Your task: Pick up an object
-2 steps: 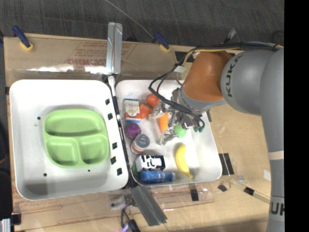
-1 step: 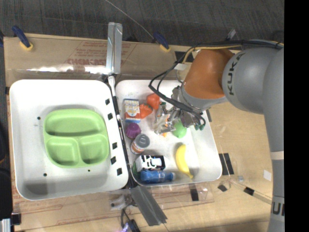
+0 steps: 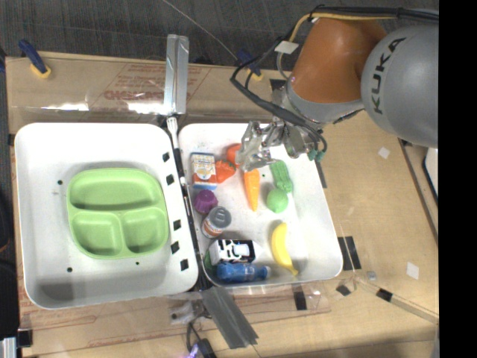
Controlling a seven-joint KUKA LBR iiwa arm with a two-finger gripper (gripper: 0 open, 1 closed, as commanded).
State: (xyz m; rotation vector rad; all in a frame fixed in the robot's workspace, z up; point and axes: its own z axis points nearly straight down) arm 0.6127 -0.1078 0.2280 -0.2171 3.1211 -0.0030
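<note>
My gripper hangs over the upper middle of the right bin, its metal fingers pointing down just above the top of an orange carrot. Nothing visibly sits between them. Beside the carrot lie a green pepper and a green lime. A small carton and an orange-red item lie to the gripper's left. Lower down are a purple object, a grey-capped jar, a yellow banana, a black-and-white box and a blue bottle.
The left bin holds a green divided tray. A metal divider bar stands between the bins at the back. The grey arm with its orange band reaches in from the upper right, trailing cables.
</note>
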